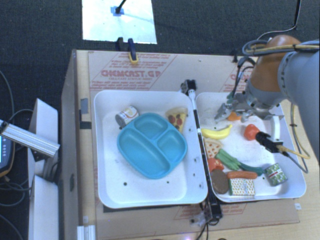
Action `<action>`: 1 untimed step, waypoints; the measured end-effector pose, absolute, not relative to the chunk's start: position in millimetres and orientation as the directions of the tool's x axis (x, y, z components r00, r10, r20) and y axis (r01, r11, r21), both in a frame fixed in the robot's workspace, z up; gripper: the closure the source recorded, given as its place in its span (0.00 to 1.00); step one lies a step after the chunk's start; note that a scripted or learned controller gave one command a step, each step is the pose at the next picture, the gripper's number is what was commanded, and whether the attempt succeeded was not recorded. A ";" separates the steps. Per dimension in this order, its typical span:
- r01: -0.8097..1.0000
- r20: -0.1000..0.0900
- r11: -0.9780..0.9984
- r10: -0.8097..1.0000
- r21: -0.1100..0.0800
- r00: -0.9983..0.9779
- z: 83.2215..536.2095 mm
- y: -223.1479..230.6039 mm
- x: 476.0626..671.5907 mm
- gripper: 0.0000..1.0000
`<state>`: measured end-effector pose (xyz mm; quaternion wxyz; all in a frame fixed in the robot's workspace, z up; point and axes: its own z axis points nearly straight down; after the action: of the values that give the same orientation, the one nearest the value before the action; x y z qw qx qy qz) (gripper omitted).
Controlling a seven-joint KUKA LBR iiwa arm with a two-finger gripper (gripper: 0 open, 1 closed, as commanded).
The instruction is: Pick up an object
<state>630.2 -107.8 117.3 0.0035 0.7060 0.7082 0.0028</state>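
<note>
My gripper point(233, 113) hangs low over the back left part of the right bin point(295, 184). It is open, its fingers spread to either side of a small orange piece point(233, 117) on the bin floor. Nothing is lifted. Just in front of it lie a yellow banana point(216, 132) and a red toy point(251, 132). Toward the front of that bin are a pizza slice point(212, 147), a green vegetable point(235, 161), a sausage point(242, 174), a brown disc point(218, 181), a green-and-white box point(242, 186) and a small green can point(275, 174).
The left bin point(107, 184) holds a blue divided plate point(151, 145), a small tin point(127, 116) at its back left and another pizza slice point(176, 118) near the divider. The arm comes in over the right bin's back right corner.
</note>
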 end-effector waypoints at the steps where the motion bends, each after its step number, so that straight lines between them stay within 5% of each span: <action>1: 1.000 0.000 0.004 1.000 0.012 -0.004 128.1 -107.5 631.1 1.00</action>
<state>631.1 -107.5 128.1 0.0043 0.7058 0.7084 0.0040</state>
